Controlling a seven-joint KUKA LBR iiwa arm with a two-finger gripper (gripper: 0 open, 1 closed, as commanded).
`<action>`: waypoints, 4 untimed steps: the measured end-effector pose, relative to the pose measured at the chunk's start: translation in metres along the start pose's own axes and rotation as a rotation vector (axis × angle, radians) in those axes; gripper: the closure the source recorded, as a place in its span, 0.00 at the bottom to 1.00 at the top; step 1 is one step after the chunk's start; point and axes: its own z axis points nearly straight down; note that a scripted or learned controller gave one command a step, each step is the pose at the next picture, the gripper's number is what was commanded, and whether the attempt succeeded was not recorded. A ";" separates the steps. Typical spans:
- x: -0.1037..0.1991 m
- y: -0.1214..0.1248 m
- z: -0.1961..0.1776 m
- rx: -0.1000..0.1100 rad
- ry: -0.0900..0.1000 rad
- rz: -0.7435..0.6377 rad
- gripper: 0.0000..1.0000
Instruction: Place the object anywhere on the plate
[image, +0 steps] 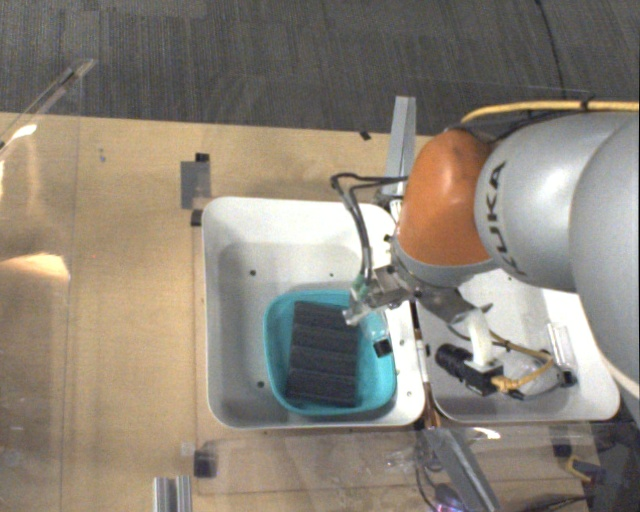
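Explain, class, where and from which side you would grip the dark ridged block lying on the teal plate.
Probably across the short width of the dark ridged block, coming straight down from above: it lies flat on the teal plate, its long sides exposed, while the plate's raised rim blocks a sideways approach.

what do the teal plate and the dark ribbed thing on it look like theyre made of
The teal plate looks like moulded plastic: even colour, smooth rounded rim, a soft sheen. The dark ribbed block lying on it looks matte, with no glints and ridges running across it, so probably foam or rubber; the view leaves that open.
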 end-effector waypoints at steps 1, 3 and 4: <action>0.000 0.000 0.000 0.000 0.000 0.000 0.00; -0.036 -0.026 -0.093 -0.011 -0.004 0.063 1.00; -0.148 -0.090 -0.100 -0.004 -0.005 0.034 1.00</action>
